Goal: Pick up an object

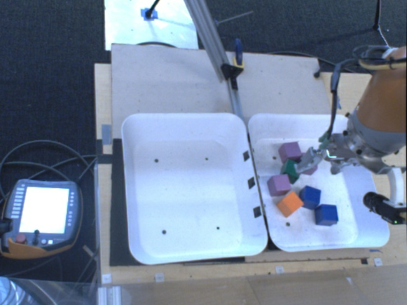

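Observation:
The right bin (365, 234) holds several small blocks. A purple cube (290, 150) lies at the back, with a dark green block (291, 169) just in front of it. Another purple cube (278, 184), an orange cube (290, 203) and two blue cubes (310, 196) (326, 214) lie nearer the front. My gripper (311, 160) reaches in from the right and hangs low over the middle of the bin, just right of the green block. A bit of purple (310, 168) shows beneath its tip. Whether anything is gripped is hidden.
The left bin (184, 183) stands beside the right one, with a dividing rim (253, 183) between them. A slanted metal pole (206, 33) crosses the back of the bench. A teach pendant (41, 218) lies on the floor at far left.

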### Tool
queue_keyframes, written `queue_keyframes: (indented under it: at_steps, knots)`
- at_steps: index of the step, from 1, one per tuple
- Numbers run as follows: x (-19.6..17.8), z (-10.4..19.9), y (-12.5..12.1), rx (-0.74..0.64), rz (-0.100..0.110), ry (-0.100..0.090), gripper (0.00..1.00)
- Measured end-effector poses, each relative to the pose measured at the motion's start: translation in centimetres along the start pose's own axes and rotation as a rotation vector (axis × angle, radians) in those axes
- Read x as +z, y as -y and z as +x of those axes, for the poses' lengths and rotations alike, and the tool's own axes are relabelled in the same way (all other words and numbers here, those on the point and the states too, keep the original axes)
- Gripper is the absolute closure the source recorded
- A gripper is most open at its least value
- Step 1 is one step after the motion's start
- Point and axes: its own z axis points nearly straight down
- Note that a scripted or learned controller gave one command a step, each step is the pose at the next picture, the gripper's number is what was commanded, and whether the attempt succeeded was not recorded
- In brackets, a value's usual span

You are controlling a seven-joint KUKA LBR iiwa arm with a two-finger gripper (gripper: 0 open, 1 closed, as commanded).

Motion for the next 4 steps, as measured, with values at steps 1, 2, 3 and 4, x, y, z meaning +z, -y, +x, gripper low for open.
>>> queue_keyframes:
  at_steps: [1, 2, 3, 4]
  knots:
    - [-0.2, 0.0, -0.1, 0.002, -0.005, 0.001, 0.00]
    - [4.0, -0.2, 0.2, 0.003, 0.000, 0.000, 0.00]
    - [8.3, 0.3, 0.3, 0.002, 0.000, 0.000, 0.00]
    - [12.5, -0.2, 0.8, 0.004, -0.009, 0.004, 0.00]
